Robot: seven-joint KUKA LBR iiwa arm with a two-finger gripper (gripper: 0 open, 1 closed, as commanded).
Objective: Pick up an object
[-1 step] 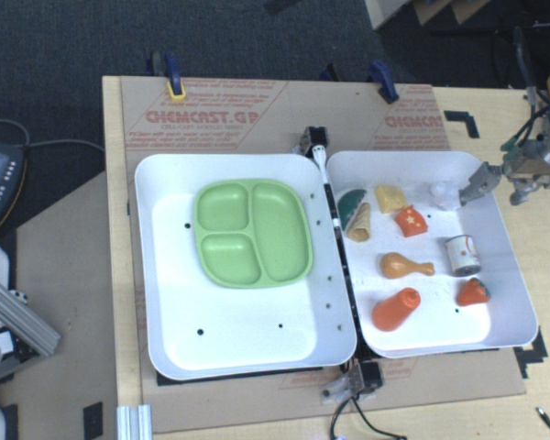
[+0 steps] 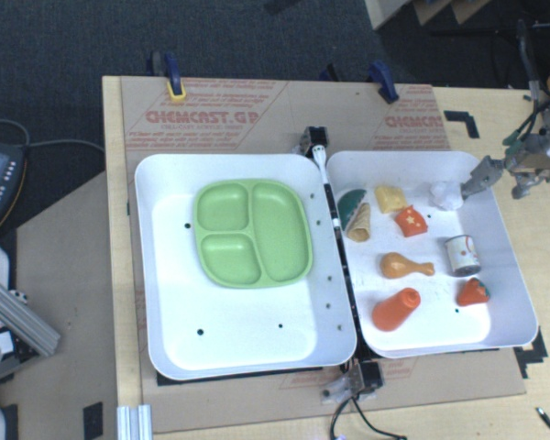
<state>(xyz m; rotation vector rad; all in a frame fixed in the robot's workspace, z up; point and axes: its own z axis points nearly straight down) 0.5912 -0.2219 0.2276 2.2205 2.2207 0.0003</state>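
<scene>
The right bin (image 2: pixel 509 246) holds several small objects: a green and tan cone (image 2: pixel 354 214), a yellow wedge (image 2: pixel 390 198), an orange-red block (image 2: pixel 410 220), a white crumpled piece (image 2: pixel 445 195), a metal can (image 2: pixel 460 255), a tan drumstick (image 2: pixel 405 266), an orange-red bottle (image 2: pixel 396 310) and a red fruit (image 2: pixel 473 292). My gripper (image 2: pixel 501 180) hangs over the bin's far right corner, just right of the white piece. Its two fingers stand apart, open, with nothing between them.
A green divided plate (image 2: pixel 254 233) lies in the left bin (image 2: pixel 165 273). The two bins meet at a raised rim (image 2: pixel 335 236). Blue clamps (image 2: pixel 382 81) hold the cardboard sheet at the bench's far edge.
</scene>
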